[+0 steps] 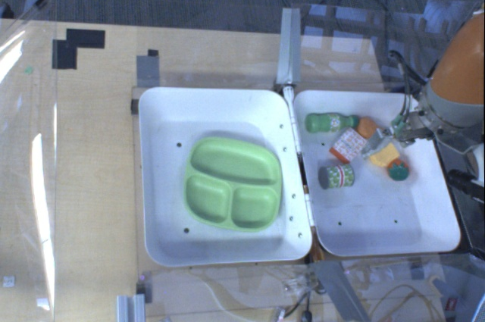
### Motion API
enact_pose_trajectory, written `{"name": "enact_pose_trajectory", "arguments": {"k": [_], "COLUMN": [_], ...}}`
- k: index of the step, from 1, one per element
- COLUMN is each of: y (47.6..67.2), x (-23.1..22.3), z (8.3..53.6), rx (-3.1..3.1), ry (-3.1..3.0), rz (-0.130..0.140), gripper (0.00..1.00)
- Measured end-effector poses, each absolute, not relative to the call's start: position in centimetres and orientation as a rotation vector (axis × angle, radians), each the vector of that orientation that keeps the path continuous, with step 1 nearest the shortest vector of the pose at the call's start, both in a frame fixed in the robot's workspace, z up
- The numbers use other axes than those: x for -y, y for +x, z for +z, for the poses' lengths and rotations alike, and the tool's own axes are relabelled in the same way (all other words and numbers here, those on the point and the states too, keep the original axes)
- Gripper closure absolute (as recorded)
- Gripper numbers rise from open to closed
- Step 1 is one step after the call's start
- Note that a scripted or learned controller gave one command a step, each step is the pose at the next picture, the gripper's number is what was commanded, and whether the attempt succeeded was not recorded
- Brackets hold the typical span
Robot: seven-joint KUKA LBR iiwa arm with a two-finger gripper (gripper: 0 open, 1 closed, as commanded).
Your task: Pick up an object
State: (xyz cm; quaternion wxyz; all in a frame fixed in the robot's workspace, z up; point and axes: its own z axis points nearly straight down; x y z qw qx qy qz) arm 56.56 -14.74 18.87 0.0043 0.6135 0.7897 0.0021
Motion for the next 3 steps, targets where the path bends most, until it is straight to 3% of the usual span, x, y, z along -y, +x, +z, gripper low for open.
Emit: {"name": "enact_pose_trajectory", "arguments": {"k": [1, 2, 3], "y": [62.8, 58.1, 61.2], "x": [13.3, 11.9, 11.0], "z": [9.5, 8.9, 8.8], "rx": [-2.594, -2.609, -2.446], "ry": [1.750, 1.734, 1.958], "rz": [0.011, 0.008, 0.009], "gripper": [0.00, 0.00, 0.00]}}
